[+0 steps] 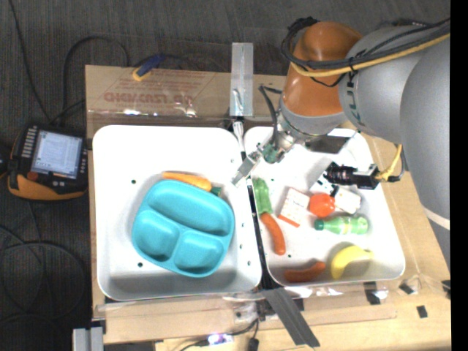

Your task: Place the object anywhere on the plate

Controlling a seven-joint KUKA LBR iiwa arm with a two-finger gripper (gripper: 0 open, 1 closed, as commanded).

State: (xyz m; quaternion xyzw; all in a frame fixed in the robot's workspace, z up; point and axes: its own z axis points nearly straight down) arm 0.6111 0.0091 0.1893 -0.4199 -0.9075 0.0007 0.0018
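Note:
A blue three-compartment plate [183, 225] lies in the left bin [117, 159]. An orange carrot [187, 179] rests against the plate's far rim. My gripper [246, 168] hangs over the divide between the two bins, just right of the plate's far right corner and above a green vegetable [261, 195]. I see nothing clearly held in it. The grey arm with its orange band [322, 57] reaches in from the upper right.
The right bin [387, 254] holds a red sausage [274, 233], a white carton [295, 205], a red tomato [322, 204], a green bottle [342, 226], a yellow banana [348, 259] and an orange-red piece [303, 272]. A handheld pendant [50, 159] lies left of the bench.

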